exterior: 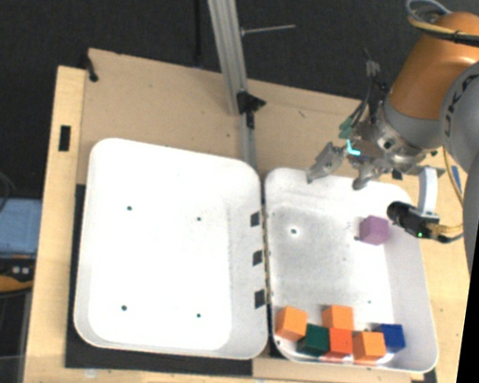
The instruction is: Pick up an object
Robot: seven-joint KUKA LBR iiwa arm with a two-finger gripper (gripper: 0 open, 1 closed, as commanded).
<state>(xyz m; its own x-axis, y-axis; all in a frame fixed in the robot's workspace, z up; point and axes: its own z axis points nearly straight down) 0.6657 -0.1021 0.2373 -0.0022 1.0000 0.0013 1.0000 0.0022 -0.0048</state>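
The arm (446, 65) is reaching in from the right at the far side of the bench, its orange band sitting above the grey wrist, and it is leaning down toward the far rim of the right bin (422, 285). The gripper (342, 173) is hanging over that far rim, near the bin's far left corner, with its two fingers (323, 165) spread wide apart and pointing down; nothing is sitting between them. A purple block (374, 230) is lying alone on the bin floor, nearer the viewer and to the right of the gripper, apart from it and from the bin walls. Along the near wall of the same bin a cluster of blocks is crowding together: an orange block (292, 322) at the left, a green block (316, 339) just beside it, an orange pair (339, 328) stacked or overlapping in the middle, another orange one (369, 345) to their right, and a blue block (391, 336) at the right end. These are touching or almost touching one another and sitting close to the near rim. The middle of the right bin's floor is lying open between the purple block and the cluster. The left bin (90, 235) is standing side by side with the right one, their rims meeting at the centre of the bench (61, 160).
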